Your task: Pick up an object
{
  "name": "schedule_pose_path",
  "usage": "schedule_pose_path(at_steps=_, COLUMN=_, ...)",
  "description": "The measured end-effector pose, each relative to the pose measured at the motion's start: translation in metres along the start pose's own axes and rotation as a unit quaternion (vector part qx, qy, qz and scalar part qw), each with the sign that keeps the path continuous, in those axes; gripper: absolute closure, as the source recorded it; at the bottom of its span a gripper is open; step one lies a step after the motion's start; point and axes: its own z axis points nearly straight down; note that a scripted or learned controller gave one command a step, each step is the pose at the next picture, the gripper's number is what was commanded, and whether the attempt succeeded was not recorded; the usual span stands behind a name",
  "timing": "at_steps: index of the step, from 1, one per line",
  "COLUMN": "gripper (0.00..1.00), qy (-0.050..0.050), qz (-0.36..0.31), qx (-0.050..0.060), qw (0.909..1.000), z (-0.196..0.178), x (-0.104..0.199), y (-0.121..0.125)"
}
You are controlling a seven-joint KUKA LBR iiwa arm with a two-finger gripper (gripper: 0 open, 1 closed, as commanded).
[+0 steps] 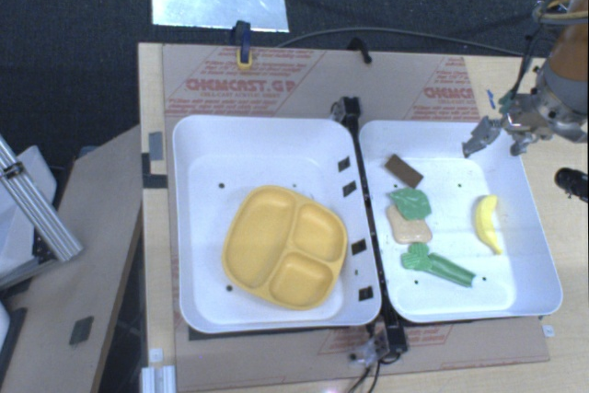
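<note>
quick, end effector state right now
end effector: open, holding nothing, above the far edge of the right bin.

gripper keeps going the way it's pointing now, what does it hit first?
The gripper hangs over the right bin's far right corner, pointing down and left. Probably bare bin floor first, near the back wall. The brown block lies further left along that line, but depth is hard to judge.

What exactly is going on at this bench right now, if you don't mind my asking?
The robot arm's gripper hangs over the far right corner of the right bin, with nothing between its fingers. A banana, brown block and green toys lie in that bin. A yellow divided tray sits in the left bin.
</note>
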Motion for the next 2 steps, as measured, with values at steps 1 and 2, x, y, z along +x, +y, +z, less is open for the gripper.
schedule_pose_path(at_steps=1, gripper=0.0, qy=-0.001, qz=-0.002, qx=-0.006, qw=1.0, z=-0.009, x=0.001, y=0.003)
schedule_pose_path(at_steps=2, gripper=0.0, qy=-0.001, qz=-0.001, qx=-0.005, qw=1.0, z=0.053, x=-0.001, y=0.005)
